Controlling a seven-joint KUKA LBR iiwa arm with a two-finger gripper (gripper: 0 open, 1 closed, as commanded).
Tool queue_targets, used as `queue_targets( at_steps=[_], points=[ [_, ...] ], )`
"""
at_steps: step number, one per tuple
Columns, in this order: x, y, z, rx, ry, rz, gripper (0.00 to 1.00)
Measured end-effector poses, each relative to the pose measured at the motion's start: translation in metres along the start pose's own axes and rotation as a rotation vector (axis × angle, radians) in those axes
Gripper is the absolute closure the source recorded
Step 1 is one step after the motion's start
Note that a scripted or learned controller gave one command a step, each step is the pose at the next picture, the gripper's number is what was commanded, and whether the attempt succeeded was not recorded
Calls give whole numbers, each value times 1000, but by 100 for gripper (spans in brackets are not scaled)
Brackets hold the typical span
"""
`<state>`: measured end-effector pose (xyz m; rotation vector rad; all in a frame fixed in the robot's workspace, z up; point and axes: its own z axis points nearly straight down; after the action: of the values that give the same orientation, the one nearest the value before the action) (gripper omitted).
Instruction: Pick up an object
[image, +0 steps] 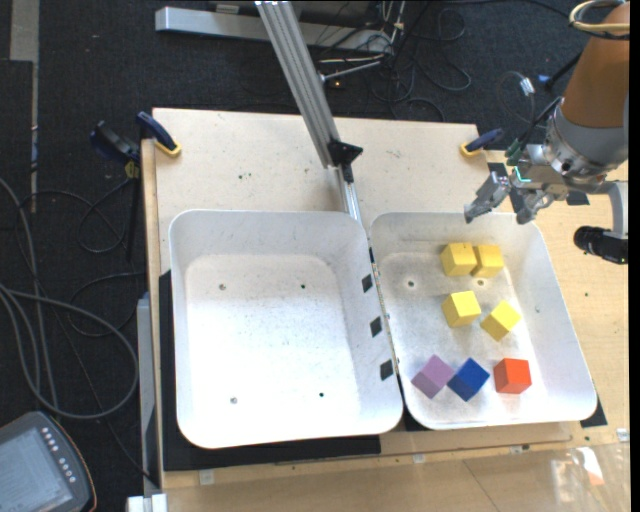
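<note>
Camera view looks down on the gripper (506, 200) at the upper right of the frame, poised over the far rim of the right bin (570, 345), its two fingers spread apart with nothing between them. The nearest pickable things, a pair of touching yellow cubes (472, 259), lie just below and slightly left of it in the picture. Two more yellow blocks (480, 313) sit lower, then a purple cube (433, 376), blue cube (468, 379) and red cube (512, 375) in a row near the front rim. Beside it, the left bin (200, 400) holds no blocks.
</note>
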<state>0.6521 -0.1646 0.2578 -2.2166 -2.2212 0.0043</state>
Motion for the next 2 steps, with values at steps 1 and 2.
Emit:
queue_targets(
  at_steps=[1,2],
  points=[
    [0,1,-3,-4,-2,-1,0],
    [-3,7,58,1,-1,1,0]
  ],
)
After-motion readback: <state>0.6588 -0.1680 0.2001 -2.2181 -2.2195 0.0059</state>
